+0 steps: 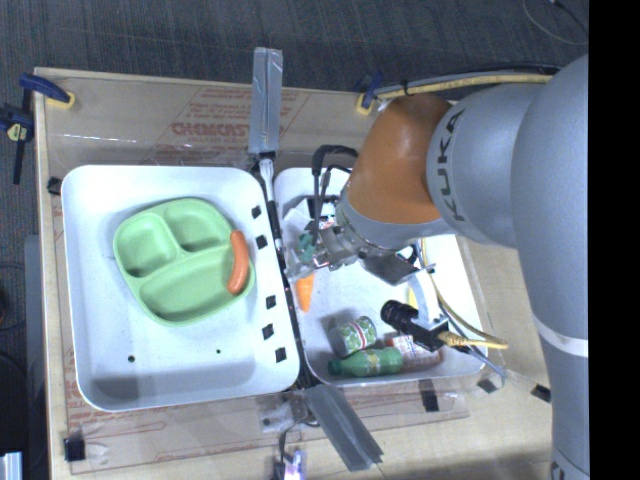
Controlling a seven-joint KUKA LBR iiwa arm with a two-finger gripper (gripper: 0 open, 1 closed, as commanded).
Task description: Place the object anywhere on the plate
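A green divided plate [175, 258] lies in the left bin [110, 368]. An orange-red sausage [238, 262] rests along the plate's right rim. My gripper [308, 250] hangs low in the right bin [455, 268], close to that bin's left wall. A small orange carrot-like piece [304, 291] sits just below the gripper, near the divider between the bins. The arm's wrist covers most of the gripper, and I cannot tell whether the piece is touched.
Along the right bin's front lie a small can [352, 334], a green bottle [368, 364] on its side and a red-labelled bottle [415, 349]. The grey and orange arm [420, 168] covers the back of the right bin.
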